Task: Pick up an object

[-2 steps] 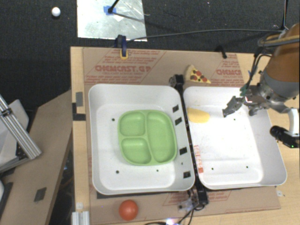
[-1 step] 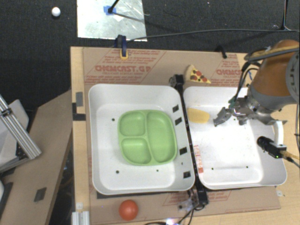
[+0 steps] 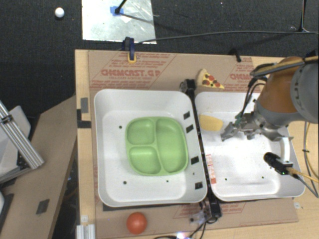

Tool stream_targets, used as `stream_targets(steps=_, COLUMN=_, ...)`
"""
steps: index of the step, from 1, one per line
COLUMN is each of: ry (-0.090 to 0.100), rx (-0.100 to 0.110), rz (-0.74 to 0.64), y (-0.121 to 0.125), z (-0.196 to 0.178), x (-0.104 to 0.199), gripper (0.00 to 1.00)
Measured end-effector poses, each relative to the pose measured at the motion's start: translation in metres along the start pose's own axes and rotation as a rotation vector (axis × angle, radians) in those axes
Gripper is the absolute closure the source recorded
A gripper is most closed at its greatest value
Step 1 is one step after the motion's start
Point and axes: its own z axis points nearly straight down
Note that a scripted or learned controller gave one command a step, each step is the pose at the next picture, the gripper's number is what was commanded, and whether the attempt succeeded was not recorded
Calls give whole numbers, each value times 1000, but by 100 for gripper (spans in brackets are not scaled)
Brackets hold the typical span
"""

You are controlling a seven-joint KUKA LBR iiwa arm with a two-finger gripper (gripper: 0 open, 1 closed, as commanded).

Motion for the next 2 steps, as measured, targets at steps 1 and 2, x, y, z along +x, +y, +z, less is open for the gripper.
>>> stream_targets(steps=1, ry=-2, rx=-6, rz=-1, y=2, z=-14, x=0, gripper=100)
stream_targets(steps=2, ry=-2, rx=-10, rz=-4, y=8, z=-64, x=8, gripper=100)
